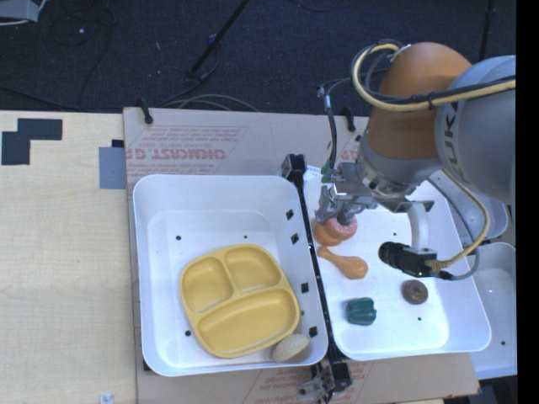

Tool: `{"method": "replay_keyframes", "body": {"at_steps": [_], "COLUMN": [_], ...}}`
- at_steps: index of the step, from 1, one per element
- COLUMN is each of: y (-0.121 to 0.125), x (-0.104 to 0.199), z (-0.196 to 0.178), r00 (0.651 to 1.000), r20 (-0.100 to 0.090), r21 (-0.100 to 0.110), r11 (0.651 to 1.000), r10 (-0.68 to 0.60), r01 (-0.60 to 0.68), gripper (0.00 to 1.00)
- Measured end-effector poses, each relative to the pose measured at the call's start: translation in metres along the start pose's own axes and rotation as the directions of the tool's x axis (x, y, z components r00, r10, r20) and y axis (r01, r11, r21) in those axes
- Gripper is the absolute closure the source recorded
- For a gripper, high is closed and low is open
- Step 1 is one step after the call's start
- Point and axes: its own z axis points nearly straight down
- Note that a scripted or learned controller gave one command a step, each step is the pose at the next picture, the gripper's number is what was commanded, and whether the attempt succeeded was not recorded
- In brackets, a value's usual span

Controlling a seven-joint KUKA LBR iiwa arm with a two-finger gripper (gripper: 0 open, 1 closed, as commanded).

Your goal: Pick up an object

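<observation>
left bin (160, 225): yellow divided plate (240, 300) sits in its lower middle, a beige round thing (292, 347) just beside the plate's lower right corner, against the divider between bins

right bin (467, 326): gripper (341, 215) is down at its upper left, close to the divider, right over a pink-and-orange object (335, 230); that looks like the target. cannot tell if the tool is spread or pinching, wrist blocks it. Object reads as lying on the bin floor, touching or just under the tool

an orange drumstick-like piece (345, 263) lies just below the target, a green pepper-like item (361, 310) further below, a brown disc (414, 291) off to the right of those

progress: reach looks done, grasp unconfirmed, lift not yet done, nothing visibly off the floor
</observation>
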Motion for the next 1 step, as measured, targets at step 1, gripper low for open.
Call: {"method": "replay_keyframes", "body": {"at_steps": [1], "y": [-0.0034], "x": [0.0501], "z": [-0.0012], "r00": [1.0], "r20": [0.002], "r21": [0.0], "r11": [1.0], "r10": [0.001], "r01": [-0.001], "gripper": [1.0]}}
